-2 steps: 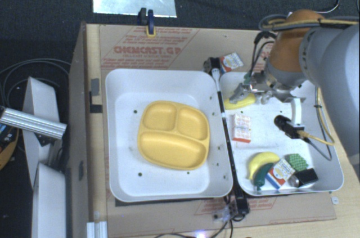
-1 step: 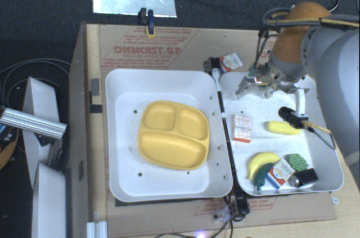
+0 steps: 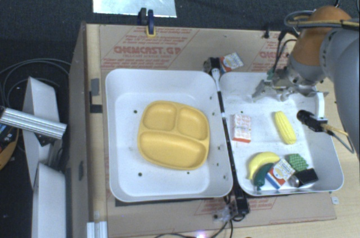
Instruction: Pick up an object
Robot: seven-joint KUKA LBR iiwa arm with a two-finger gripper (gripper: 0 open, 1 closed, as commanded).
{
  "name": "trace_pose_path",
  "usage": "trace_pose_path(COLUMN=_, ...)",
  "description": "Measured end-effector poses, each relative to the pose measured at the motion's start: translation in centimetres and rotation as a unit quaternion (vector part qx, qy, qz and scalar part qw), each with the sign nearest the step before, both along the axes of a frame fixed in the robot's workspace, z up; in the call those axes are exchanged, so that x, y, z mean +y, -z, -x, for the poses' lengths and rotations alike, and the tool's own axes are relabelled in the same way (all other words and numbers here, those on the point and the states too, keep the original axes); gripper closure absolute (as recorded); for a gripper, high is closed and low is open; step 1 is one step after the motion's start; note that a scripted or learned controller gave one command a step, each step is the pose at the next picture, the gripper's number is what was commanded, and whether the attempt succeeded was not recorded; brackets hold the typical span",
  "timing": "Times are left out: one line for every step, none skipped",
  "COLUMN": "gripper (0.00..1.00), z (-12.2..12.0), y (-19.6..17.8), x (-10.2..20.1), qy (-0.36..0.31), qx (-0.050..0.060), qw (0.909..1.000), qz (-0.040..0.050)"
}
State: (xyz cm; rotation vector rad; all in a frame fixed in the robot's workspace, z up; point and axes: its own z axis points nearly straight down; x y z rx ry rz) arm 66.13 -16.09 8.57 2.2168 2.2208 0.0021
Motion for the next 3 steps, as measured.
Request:
trace_pose_path(gripper=0.0, z=4.7, y=0.1, x=-2.8, qy=0.0, qx=0.001, qw=1.0, qz=0.0)
trace_pose_path(gripper=1.0, z=4.6, y=-1.0, x=-2.7, qy=0.0, qx=-0.001, qw=1.0, qz=0.0001)
trace_pose_path(gripper=1.0, z=5.4, y=0.2, x=5.9, qy=-0.001, qx=0.001, qw=1.0, qz=-0.001)
